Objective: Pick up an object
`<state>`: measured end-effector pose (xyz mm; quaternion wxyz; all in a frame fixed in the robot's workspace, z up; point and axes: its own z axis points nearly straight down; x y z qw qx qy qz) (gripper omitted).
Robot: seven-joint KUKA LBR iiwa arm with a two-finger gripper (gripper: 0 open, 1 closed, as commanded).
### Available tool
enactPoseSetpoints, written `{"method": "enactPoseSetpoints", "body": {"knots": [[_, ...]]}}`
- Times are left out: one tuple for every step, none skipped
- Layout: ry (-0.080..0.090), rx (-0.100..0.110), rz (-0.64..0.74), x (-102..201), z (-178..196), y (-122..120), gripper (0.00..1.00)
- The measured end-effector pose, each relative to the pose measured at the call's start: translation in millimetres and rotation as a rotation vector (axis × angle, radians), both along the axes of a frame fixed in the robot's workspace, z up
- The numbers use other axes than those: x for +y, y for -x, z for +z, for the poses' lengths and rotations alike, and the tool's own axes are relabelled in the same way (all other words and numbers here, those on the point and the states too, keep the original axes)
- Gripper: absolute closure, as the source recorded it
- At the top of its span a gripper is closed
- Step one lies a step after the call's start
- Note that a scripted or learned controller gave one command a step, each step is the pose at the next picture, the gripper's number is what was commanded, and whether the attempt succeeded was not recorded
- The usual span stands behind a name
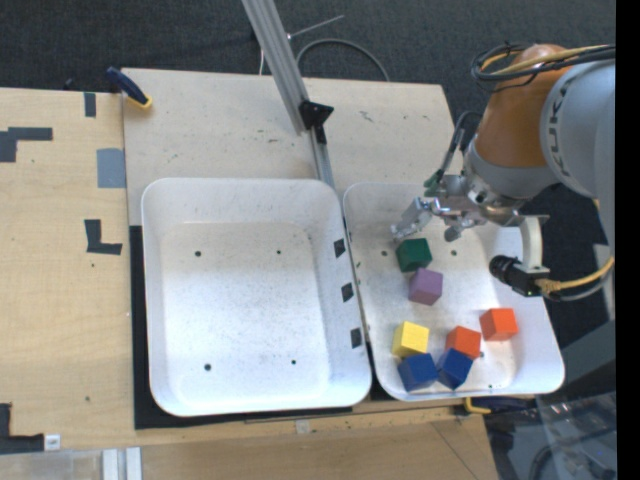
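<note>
1. You see the arm (545, 98) reaching in from the right of the frame, with its gripper (431, 220) over the upper part of the right bin (530, 368).
2. The jaws look spread, one finger tip at left near the green cube (413, 256) and the other further right; nothing sits between them.
3. The green cube lies just below the gripper, right of the frame's centre. The purple cube (426, 287) is just beside it, lower and to the right.
4. Lower in the same bin you find the yellow cube (411, 338), two blue cubes (418, 371) (455, 368) and two orange cubes (463, 342) (498, 323), packed near the bin's bottom edge.
5. The left bin (160, 298) holds no cubes.
6. Judging by this, the step in hand is the approach: the gripper hovers above a target and no grasp is made yet.
7. The next move likely calls for shifting slightly toward the bottom of the frame to centre over the green cube, descending with the jaws straddling it, then closing. Watch the purple cube; it may crowd one finger.
</note>
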<state>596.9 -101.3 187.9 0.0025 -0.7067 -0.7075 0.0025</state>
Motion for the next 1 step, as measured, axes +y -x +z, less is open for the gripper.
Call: {"method": "enactPoseSetpoints", "body": {"knots": [[0.000,0.000,0.000,9.3,-49.4,4.3,0.00]]}}
